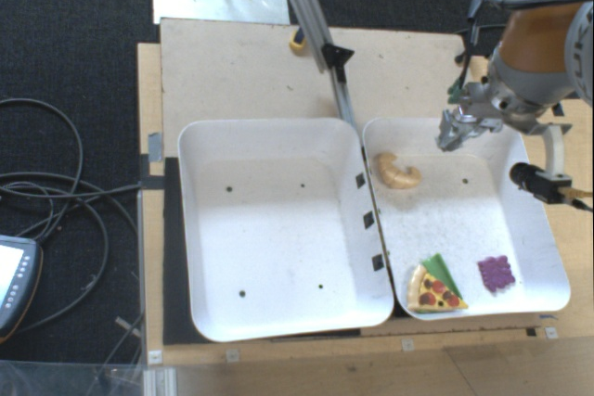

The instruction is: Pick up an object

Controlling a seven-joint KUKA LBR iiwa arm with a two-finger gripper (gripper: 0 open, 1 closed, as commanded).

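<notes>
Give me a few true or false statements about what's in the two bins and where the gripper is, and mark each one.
1. The croissant lies in the right bin. True.
2. The pizza slice sits in the left bin. False: it is in the right bin, near the front edge.
3. The gripper hangs over the right bin's far edge. True.
4. The grapes touch the croissant. False: they lie well apart, grapes at the front.
5. The gripper holds the croissant. False: the croissant lies apart from it.
</notes>
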